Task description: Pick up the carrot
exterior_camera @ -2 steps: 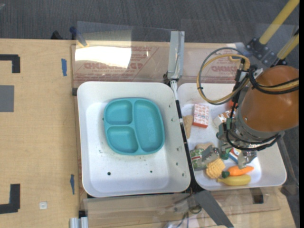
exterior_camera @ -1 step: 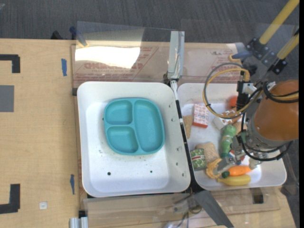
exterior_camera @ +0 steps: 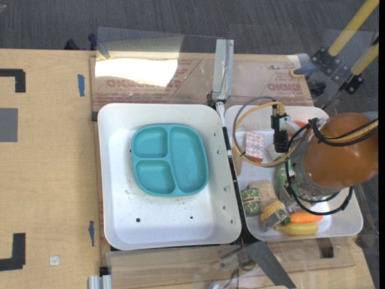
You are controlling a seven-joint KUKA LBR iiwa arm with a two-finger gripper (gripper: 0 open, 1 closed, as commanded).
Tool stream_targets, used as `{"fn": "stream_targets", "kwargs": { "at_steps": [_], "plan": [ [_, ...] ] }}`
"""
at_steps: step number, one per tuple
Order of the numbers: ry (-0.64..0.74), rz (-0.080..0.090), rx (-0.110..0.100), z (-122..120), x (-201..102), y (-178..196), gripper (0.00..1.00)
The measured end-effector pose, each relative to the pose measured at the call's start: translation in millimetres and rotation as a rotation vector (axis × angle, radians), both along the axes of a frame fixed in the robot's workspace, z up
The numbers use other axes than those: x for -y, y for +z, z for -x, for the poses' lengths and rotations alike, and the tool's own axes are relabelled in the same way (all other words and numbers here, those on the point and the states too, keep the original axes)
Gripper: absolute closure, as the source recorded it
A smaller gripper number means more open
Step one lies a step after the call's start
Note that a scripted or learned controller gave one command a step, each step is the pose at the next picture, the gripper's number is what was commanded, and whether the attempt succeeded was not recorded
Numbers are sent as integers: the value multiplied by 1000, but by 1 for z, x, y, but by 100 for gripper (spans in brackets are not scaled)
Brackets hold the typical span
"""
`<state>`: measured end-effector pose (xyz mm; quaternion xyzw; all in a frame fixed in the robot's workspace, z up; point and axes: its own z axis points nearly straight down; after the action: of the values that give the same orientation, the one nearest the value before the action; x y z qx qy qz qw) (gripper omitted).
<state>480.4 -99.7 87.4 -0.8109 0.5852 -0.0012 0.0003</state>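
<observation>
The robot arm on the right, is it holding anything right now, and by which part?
It cannot be told. The arm's orange band hides the gripper from above. The carrot lies in the right bin just below the arm, beside a yellow item.

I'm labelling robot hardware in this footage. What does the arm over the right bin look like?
The arm shows from above as a rounded, glossy orange band over a grey and silver wrist. Black cables loop across it, and a yellow cable arcs over to a small black connector. The gripper below is mostly hidden under the wrist.
</observation>
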Motion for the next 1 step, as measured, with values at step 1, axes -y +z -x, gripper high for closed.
{"fn": "stream_targets", "kwargs": {
  "at_steps": [1],
  "plan": [
    [268, -6, -1, -30, -11, 11, 0]
  ]
}}
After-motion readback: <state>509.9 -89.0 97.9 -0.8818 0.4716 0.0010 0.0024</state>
